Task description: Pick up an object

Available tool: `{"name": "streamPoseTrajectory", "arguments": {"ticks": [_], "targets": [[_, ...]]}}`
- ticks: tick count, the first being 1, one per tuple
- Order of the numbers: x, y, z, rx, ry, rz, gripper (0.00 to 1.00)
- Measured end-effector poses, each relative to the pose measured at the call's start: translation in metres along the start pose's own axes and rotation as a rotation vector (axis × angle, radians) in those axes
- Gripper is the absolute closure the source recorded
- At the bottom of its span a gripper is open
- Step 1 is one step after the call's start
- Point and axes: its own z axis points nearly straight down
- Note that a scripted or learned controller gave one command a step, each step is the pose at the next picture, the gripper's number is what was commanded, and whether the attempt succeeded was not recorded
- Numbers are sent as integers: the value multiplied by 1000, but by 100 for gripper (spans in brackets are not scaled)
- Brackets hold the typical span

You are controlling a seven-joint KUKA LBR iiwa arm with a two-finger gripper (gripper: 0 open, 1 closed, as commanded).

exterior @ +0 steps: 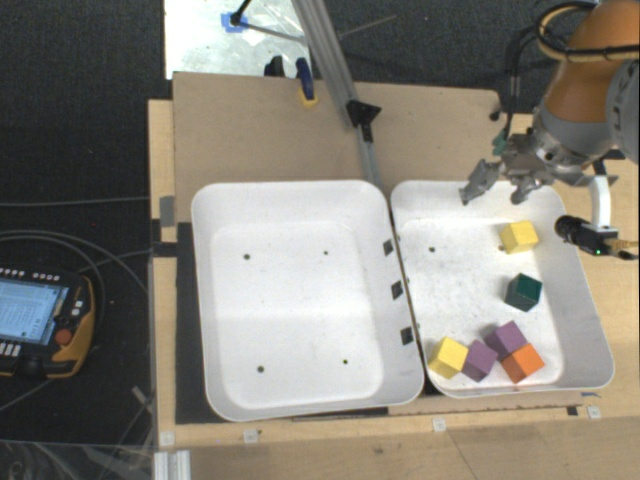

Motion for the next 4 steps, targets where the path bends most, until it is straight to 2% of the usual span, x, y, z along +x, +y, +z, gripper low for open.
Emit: {"name": "streamPoseTrajectory", "arguments": {"ticks": [1,2,3,4], "targets": [[-43,-65,-33,-1,-2,9,0],[-86,-143,103,8,3,9,0],[-86,-79,124,-5,-1,-2,0],[-59,-135,124,4,3,5,0]]}}
